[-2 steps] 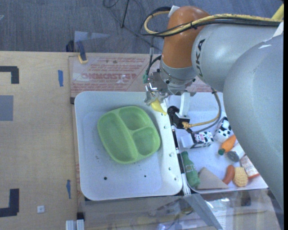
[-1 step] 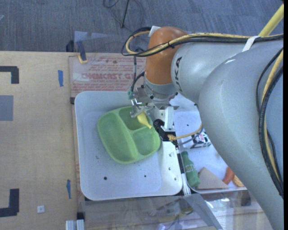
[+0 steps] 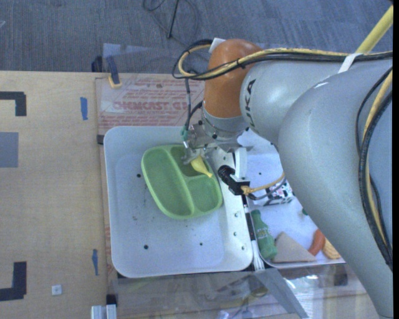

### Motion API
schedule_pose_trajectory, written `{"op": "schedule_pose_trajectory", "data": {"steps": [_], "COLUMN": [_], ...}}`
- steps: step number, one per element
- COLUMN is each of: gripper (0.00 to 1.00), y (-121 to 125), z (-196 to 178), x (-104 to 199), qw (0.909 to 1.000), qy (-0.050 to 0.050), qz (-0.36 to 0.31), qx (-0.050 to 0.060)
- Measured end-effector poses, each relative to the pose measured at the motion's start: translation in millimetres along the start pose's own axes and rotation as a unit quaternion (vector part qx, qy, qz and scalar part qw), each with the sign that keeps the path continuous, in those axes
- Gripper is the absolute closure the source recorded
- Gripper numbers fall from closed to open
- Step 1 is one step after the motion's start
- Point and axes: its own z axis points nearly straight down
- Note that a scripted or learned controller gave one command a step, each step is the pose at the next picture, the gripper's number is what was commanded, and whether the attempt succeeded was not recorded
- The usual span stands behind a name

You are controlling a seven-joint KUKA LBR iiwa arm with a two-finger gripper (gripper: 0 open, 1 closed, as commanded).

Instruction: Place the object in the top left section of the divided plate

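- Camera view: end effector [image 3: 194,151] hangs over the plate's [image 3: 168,187] upper right rim; its state you cannot tell.
- Yellow object [image 3: 201,166] lies at that rim, just under it.
- You should confirm a grasp, then release only well inside the top left section.

robotics lab for sure, big KUKA arm [image 3: 324,112], wooden desk [image 3: 50,199] with tape marks, white bins [image 3: 124,249], cables [image 3: 168,19] on grey carpet

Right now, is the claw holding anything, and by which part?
Cannot be told. The claw sits right over a small yellow object at the green divided plate's rim, but the wrist hides any grip.
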Motion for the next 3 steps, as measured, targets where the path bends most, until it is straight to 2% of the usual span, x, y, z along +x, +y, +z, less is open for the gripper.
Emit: {"op": "schedule_pose_trajectory", "data": {"steps": [1,2,3], "gripper": [1.0,1.0,1.0], "y": [0,0,4], "z": [1,2,3], "x": [-1,4,15], "qw": [0.9999,0.9913,0.9829], "qy": [0.002,0.003,-0.004], "qz": [0.014,0.131,0.184], "qx": [-0.001,-0.002,-0.001]}}
